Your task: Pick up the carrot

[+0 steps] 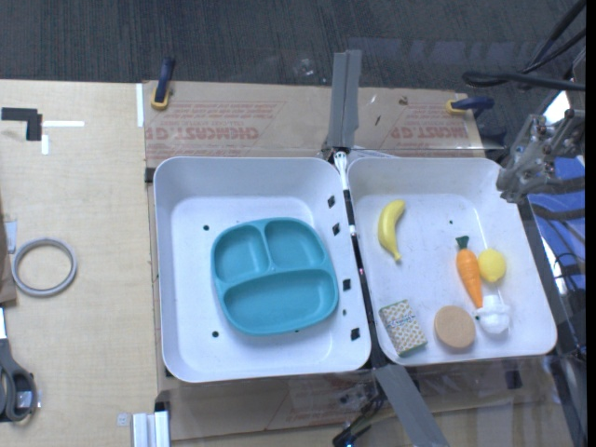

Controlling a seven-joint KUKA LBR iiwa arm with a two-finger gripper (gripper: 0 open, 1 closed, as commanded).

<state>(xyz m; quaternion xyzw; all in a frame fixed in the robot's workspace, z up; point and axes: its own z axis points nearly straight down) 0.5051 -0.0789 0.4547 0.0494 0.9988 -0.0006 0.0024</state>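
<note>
The carrot point(468, 277) is orange with a small green top and lies lengthwise in the right bin point(438, 189), near its right side. A yellow lemon point(493, 265) touches the carrot's right flank, and a small white object point(494, 316) sits just below its tip. My gripper point(521, 177) hangs at the right bin's upper right corner, above and to the right of the carrot and well apart from it. Nothing shows between it and the carrot.
The right bin also holds a banana point(391, 228), a tan round disc point(454, 328) and a green patterned block point(403, 328). A blue divided plate point(276, 276) lies in the left bin point(177, 250). A tape roll point(42, 266) rests on the bench at left.
</note>
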